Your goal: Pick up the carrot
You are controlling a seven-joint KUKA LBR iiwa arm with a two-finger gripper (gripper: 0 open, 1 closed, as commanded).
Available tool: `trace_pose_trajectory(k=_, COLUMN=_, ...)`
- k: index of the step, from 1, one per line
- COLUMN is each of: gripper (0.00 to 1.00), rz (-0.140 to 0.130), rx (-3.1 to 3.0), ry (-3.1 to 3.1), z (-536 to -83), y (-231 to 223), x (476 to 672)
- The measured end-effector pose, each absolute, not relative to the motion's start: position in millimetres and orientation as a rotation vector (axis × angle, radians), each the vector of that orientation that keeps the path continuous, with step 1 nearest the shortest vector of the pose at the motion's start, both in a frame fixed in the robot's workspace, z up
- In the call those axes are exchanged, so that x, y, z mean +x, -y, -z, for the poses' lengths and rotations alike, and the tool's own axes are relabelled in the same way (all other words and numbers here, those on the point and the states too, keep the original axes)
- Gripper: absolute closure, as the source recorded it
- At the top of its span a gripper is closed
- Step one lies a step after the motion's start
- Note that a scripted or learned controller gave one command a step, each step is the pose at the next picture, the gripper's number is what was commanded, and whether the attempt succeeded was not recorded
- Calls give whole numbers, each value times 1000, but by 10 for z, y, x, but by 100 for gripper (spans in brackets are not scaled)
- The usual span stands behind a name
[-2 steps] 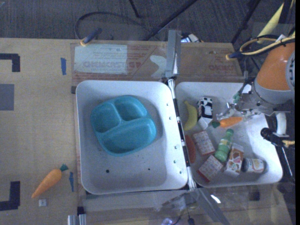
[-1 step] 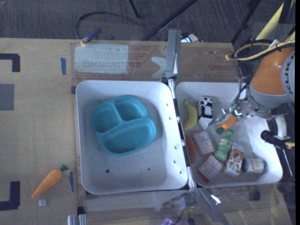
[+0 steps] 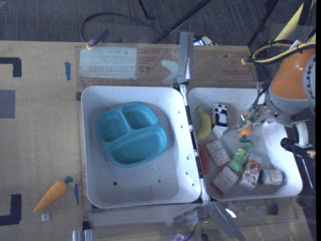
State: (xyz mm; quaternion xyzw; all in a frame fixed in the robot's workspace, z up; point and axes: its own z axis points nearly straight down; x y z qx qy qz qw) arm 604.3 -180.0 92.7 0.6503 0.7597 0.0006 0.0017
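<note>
Carrot not yet secured; arm positioned over the wrong bin.

The carrot (image 3: 50, 195) lies on the desk (image 3: 40, 134), outside and left of the left bin (image 3: 93, 149), which holds a blue divided plate (image 3: 132, 133). The gripper (image 3: 249, 118) hangs over the right bin (image 3: 291, 159), above clutter including a banana (image 3: 203, 124) and a green bottle (image 3: 239, 157), well apart from the carrot. State of the jaws: cannot tell. Judgement: no grasp made; the whole approach, grip and lift remain.
</note>
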Motion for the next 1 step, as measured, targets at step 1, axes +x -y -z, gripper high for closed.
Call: trace_pose_trajectory(k=1, gripper=100, rz=-4, rx=1856, ry=-2529, z=-858, y=1977, x=5846)
